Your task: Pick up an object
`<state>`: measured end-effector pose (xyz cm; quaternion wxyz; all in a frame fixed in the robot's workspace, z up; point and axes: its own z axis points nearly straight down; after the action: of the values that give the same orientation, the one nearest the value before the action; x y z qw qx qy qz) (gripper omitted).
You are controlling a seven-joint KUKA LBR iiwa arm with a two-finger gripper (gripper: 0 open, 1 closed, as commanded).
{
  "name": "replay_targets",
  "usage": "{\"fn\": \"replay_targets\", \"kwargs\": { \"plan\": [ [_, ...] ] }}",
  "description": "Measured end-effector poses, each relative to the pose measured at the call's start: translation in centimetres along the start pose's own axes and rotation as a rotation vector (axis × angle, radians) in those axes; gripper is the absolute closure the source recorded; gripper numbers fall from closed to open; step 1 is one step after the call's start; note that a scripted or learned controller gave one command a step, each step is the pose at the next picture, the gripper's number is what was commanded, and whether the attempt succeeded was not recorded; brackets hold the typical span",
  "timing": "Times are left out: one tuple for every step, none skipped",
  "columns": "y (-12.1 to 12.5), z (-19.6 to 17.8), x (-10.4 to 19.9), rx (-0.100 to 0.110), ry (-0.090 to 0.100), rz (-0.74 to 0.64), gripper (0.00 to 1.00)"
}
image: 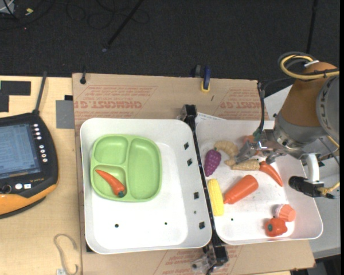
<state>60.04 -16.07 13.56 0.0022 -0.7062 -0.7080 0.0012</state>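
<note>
Grey arm w/ orange band (pixel 309 105) cut off at right edge. Metal two-finger gripper (pixel 253 149) too blurred & small to read finger gap. Black-and-orange handheld control tablet (pixel 17 165) cropped at left edge. Small tan pieces (pixel 245 165) under gripper: shape unclear.

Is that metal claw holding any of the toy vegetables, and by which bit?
Cannot be told: the claw sits low among the beige toy pieces, its tips too blurred.

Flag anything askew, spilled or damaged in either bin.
Nothing stands out. The green divided plate sits flat in the left bin with a red pepper in one compartment; the toy vegetables lie loose in the right bin, none spilled outside.
</note>
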Motion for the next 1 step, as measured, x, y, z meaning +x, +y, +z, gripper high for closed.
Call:
{"fn": "replay_targets", "kwargs": {
  "plan": [
    [0.16,4.83,0.36,-0.003,0.0,-0.001,0.0]
  ]
}}
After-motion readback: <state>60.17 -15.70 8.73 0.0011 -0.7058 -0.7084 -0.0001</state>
